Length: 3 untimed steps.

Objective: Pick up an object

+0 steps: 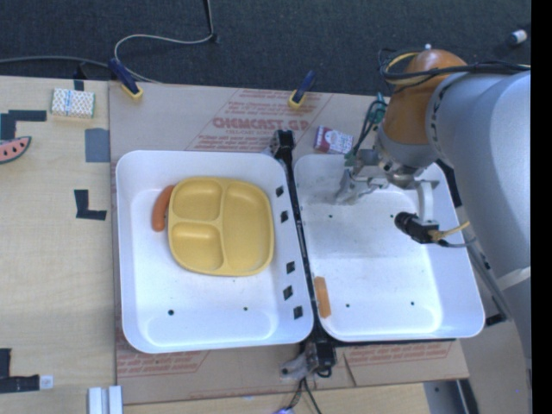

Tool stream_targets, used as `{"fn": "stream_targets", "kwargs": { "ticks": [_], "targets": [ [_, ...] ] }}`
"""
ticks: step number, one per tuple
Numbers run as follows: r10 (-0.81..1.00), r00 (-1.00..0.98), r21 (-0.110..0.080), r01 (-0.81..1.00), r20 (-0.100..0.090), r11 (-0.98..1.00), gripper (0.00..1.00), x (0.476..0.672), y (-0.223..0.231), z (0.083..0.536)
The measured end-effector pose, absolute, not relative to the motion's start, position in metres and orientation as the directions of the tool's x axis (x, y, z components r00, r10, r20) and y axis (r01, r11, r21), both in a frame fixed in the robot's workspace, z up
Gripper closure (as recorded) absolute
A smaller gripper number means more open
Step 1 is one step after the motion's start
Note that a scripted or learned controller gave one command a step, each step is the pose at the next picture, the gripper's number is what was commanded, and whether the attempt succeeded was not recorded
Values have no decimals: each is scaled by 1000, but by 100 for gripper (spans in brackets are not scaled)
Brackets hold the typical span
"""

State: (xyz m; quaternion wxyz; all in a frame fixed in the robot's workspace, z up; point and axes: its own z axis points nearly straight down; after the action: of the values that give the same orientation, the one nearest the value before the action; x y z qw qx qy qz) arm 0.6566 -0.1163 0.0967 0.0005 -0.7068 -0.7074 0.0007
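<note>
A: Starting at the gripper (348, 190): where?

B: Down in the right bin (379, 274), near its far left corner, just above the white floor. Hangs from the grey arm (492, 145), under the orange band (414, 102).

A: Apart, together, or clamped on something?

B: Cannot tell. Too small and too blurred against the white to judge. Nothing visibly held.

A: Anything to pick up close by?

B: In that same bin, an orange piece (322, 297). Lies against the left wall, toward the near end, well apart from the gripper.

A: And across the divide?

B: In the left bin (207, 317), a yellow plate (220, 227) with three compartments. Sits flat in the far half, a bit toward the middle. Just left of it, an orange sausage (159, 210), touching the plate's rim or very nearly so, lying lengthwise along it.

A: Outside the bins?

B: A small packet (332, 139) on the cardboard (172, 115), just beyond the right bin's far left corner and near the gripper. Farther back, two blue and yellow clips (125, 77) on the cardboard's far edge, one at the left corner, the other near the middle.

A: And at the far left?

B: A watermelon slice (13, 149) at the bench's edge, well apart from both bins.
</note>
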Motion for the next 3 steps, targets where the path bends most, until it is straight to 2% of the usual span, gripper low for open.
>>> {"fn": "stream_targets", "kwargs": {
  "ticks": [1, 2, 3],
  "targets": [
    [1000, -1, 1, 1000, -1, 1, 100, 644, -97, 85],
    [1000, -3, 0, 1000, 1, 3, 100, 590, -31, 185],
    [1000, -2, -2, 1000, 1, 2, 0, 590, -32, 184]
  ]
}}
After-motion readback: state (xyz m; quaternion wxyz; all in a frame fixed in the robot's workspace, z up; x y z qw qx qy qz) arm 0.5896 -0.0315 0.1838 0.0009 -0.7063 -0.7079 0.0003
